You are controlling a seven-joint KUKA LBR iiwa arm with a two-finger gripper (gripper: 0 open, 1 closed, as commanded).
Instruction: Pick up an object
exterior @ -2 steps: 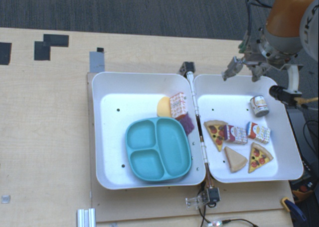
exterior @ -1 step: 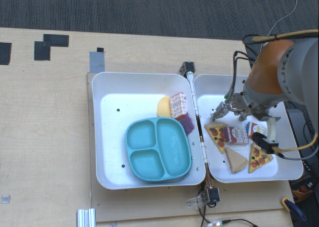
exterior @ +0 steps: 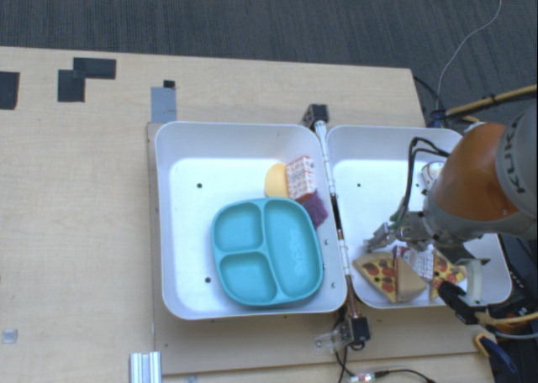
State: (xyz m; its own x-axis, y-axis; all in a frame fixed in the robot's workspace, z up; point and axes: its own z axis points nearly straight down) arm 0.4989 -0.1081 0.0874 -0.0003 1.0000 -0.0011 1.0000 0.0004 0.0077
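Note:
In the right bin (exterior: 370,173), my gripper (exterior: 401,241) hangs low over the front part, under the orange band of the arm (exterior: 475,184). Just below it lies a toy pizza slice (exterior: 380,275) next to a tan wedge (exterior: 410,284). A red-and-white packet (exterior: 425,264) and a yellow-red piece (exterior: 450,273) lie beside these, partly hidden by the arm. The gripper is right above or touching this pile; I cannot tell which.
The left bin (exterior: 189,205) holds a teal divided plate (exterior: 267,251), a yellow ball-like item (exterior: 276,180), a pink patterned box (exterior: 300,176) and a purple piece (exterior: 314,206). The ridge between the bins runs close to the gripper's left. Cables trail at the bench's front right.

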